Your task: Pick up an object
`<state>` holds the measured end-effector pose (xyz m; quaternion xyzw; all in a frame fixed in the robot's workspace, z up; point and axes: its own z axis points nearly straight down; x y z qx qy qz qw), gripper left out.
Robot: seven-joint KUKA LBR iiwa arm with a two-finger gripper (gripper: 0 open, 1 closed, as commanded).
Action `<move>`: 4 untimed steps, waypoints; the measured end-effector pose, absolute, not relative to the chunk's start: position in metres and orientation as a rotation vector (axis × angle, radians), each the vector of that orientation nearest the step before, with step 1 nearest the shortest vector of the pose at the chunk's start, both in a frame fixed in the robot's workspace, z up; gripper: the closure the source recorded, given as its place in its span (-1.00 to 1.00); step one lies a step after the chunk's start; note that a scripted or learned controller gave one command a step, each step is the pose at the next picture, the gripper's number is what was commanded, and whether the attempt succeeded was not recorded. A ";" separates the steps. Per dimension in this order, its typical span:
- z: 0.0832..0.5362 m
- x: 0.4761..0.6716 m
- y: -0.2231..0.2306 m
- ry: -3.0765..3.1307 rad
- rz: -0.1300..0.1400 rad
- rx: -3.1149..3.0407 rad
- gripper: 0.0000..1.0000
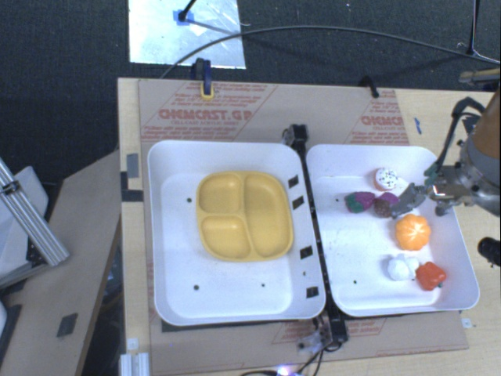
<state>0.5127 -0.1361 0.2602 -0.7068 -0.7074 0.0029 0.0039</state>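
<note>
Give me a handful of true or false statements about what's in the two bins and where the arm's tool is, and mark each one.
1. The yellow divided tray lies in the left bin. True.
2. The orange fruit sits in the left bin. False: it lies in the right bin.
3. The tool is over the right bin, near its right side. True.
4. The red item lies on the yellow divided tray. False: it lies near the right bin's lower right corner, beside a white item.
5. The purple item lies in the right bin, left of the tool. True.
</note>
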 end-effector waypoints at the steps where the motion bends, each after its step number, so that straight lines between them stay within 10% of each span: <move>1: 0.266 0.515 -0.136 -2.227 -0.002 -2.218 -1.00; 4: 0.103 0.518 -0.127 -2.219 0.002 -2.219 -1.00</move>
